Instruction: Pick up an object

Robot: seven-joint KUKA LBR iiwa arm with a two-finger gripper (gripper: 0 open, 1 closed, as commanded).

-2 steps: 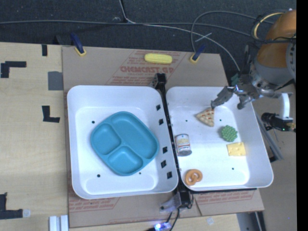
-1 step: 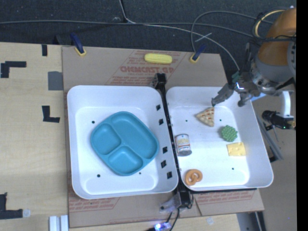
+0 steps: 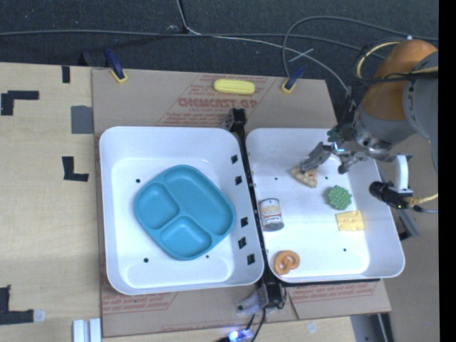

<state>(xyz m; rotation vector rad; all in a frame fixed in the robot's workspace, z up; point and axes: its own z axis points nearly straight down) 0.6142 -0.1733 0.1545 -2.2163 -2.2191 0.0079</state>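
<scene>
The right bin [image 3: 370,262] holds several small items: a tan wedge-shaped piece [image 3: 308,178], a green knobbly ball [image 3: 339,197], a yellow square slab [image 3: 349,221], a small tin can [image 3: 271,214] and an orange pretzel [image 3: 286,262]. My gripper [image 3: 327,165] hangs over the back of this bin, open, with its fingers spread wide. Its left finger [image 3: 311,164] reaches down to the top of the tan wedge. Its right finger points toward the green ball. Nothing sits between the fingers.
A blue divided plate [image 3: 184,211] lies in the left bin [image 3: 114,162]. A yellow corn-like toy [image 3: 234,86] rests on the cardboard behind the bins. Clamps and cables run along the back edge.
</scene>
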